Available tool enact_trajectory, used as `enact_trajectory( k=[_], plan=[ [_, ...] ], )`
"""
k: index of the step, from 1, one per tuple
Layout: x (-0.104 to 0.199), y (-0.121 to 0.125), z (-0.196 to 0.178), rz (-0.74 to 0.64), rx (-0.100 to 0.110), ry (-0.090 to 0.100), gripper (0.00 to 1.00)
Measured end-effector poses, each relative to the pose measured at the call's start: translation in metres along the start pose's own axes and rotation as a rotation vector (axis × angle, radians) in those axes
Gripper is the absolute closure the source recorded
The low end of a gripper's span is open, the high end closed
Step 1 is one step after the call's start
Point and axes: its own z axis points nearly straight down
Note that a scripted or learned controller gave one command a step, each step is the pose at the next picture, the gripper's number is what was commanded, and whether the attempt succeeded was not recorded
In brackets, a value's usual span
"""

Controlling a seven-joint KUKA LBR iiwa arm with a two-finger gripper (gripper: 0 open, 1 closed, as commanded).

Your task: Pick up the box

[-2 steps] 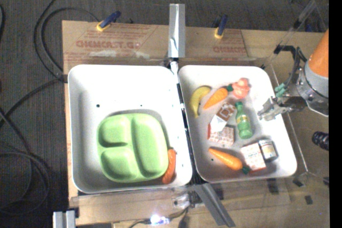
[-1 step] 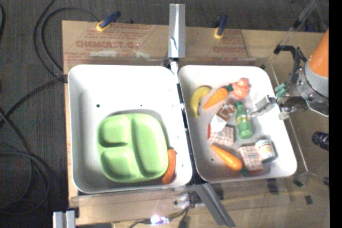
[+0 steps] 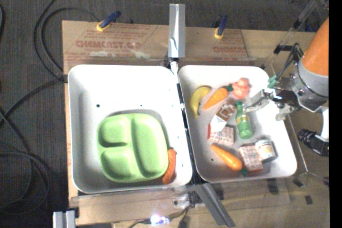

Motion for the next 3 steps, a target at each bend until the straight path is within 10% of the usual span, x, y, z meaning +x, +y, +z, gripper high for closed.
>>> enact_trajectory(
  k=[1, 3],
  plan=[
    [0.045, 0.013, 0.178, 0.022, 0.005, 0.0, 0.0],
    [0.018, 0.124, 0.191, 0.139, -0.011, -0.003, 0.0]
  ],
)
